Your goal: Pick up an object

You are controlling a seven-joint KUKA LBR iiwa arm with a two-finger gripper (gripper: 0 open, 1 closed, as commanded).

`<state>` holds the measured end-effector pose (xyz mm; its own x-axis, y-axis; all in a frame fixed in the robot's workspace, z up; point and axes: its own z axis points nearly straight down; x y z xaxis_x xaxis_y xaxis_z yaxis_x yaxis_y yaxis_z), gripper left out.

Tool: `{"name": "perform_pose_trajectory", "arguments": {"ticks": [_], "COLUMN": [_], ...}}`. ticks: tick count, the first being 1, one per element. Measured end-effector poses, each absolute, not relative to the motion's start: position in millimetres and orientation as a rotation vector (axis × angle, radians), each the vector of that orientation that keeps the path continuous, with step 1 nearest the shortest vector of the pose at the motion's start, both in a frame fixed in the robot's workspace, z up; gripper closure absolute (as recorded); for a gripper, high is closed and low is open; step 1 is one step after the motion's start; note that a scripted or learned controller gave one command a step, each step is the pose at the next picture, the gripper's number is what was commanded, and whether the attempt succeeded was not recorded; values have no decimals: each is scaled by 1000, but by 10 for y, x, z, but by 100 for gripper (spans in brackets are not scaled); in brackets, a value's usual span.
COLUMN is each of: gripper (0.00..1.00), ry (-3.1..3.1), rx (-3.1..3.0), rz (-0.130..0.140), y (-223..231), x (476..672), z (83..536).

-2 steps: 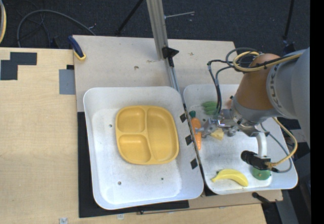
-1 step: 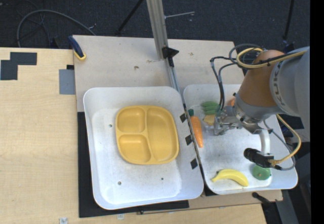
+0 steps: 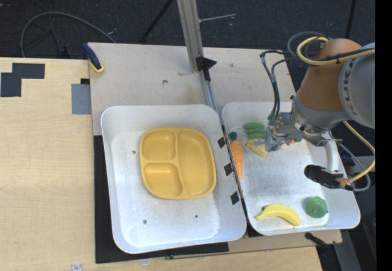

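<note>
The right bin [image 3: 343, 217] holds several toy foods. A green pod-like piece [image 3: 252, 129] lies at its upper left, with a pale yellow wedge [image 3: 256, 149] just below it. An orange carrot [image 3: 236, 158] rests along the bin's left wall. A yellow banana [image 3: 278, 214] and a green apple [image 3: 316, 206] sit near the front edge. My gripper [image 3: 274, 140] hangs low over the bin's upper left, right beside the green piece and the wedge. I see nothing lifted off the bin floor.
A yellow divided plate [image 3: 178, 162] lies in the left bin [image 3: 122, 214]. A metal post [image 3: 191, 24] rises behind the bins. The arm's orange band [image 3: 324, 83] and cables overhang the right bin's back right. A black fitting [image 3: 324, 176] juts over the right bin.
</note>
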<state>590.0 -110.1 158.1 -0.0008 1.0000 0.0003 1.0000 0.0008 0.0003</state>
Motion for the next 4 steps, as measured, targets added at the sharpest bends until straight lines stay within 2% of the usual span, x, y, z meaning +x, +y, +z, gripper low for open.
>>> {"name": "perform_pose_trajectory", "arguments": {"ticks": [2,4], "gripper": [100,100], "ry": [-2223,-2221], "rx": [-2221,-2216], "rz": [0,5], "y": [-1183,-66], "x": [5966,5574], "z": [2690,2597]}}
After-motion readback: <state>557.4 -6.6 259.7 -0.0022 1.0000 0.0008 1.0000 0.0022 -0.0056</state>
